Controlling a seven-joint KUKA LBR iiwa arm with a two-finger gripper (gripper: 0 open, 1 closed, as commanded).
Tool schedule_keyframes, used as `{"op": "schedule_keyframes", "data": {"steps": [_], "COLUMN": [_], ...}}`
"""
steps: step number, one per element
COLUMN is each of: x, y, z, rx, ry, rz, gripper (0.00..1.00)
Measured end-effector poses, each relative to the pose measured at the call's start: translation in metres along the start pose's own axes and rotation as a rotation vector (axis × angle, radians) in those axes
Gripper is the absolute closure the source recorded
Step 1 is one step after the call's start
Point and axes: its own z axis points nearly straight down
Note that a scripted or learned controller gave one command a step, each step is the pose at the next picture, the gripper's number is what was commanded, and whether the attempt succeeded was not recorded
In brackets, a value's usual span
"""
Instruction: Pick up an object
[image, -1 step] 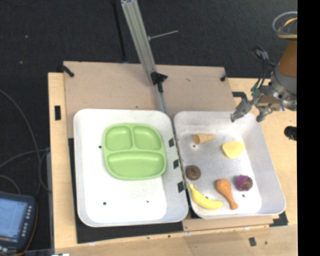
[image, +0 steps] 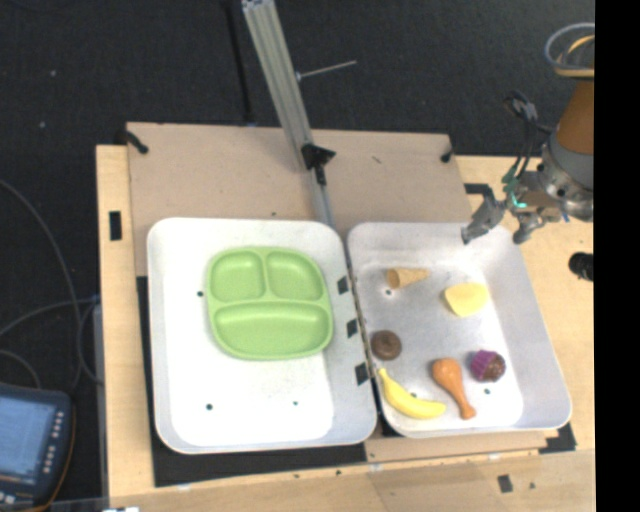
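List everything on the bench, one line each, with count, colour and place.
plate: 1, green, three compartments, in the left bin
left bin: 1, white
right bin: 1, white
cone: 1, tan, upper part of right bin
yellow chunk: 1, yellow, right of the cone
brown ball: 1, brown, near right bin's left wall
banana: 1, yellow, lower left of right bin
drumstick: 1, orange, right of the banana
purple piece: 1, purple, right of the drumstick
gripper: 1, grey, open, over right bin's upper right corner

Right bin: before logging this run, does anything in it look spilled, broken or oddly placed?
Nothing stands out. The banana lies against the right bin's near-left rim; other toy foods lie apart, intact.
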Motion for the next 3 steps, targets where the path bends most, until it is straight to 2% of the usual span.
{"op": "schedule_keyframes", "data": {"steps": [1,2,3], "x": [-0.005,-0.009,-0.010], "y": [0.002,-0.006,-0.006], "z": [0.062,0.122,0.142], "rx": [0.005,0.006,0.001], "ry": [0.001,0.002,0.000], "rz": [0.004,0.005,0.005], "gripper": [0.00,0.00,0.00]}}
